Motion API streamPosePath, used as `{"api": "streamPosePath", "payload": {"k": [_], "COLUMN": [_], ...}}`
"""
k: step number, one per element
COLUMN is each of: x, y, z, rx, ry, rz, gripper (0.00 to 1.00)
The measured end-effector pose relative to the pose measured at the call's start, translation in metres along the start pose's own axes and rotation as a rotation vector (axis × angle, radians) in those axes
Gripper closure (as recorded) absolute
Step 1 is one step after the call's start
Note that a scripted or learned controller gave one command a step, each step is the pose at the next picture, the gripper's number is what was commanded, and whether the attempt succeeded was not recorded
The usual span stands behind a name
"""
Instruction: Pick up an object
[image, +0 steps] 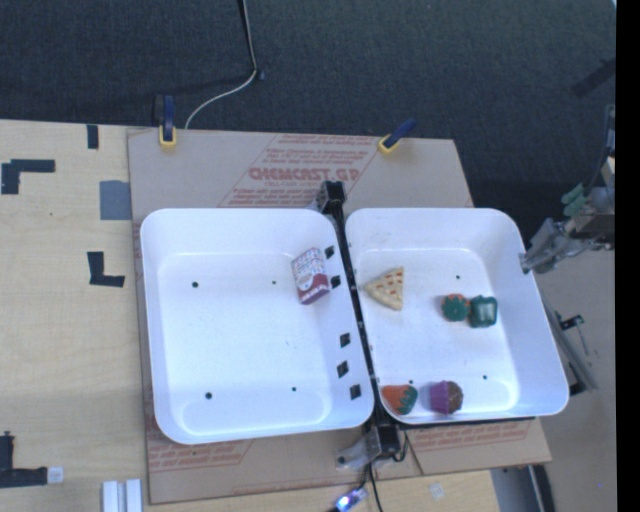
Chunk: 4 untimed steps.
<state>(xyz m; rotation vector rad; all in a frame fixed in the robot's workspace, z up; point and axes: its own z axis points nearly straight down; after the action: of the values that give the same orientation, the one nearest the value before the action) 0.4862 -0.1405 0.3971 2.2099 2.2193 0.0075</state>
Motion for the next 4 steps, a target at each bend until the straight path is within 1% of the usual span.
{"api": "streamPosePath", "payload": {"k": [1,4], "x": [-0.001,-0.001], "y": [0.0,0.004], "z": [0.0,-0.023], "rx": [0.019,0.033], "ry": [0.002,-0.002], "rz": [0.002,0.001], "gripper": [1.0,1.0]}}
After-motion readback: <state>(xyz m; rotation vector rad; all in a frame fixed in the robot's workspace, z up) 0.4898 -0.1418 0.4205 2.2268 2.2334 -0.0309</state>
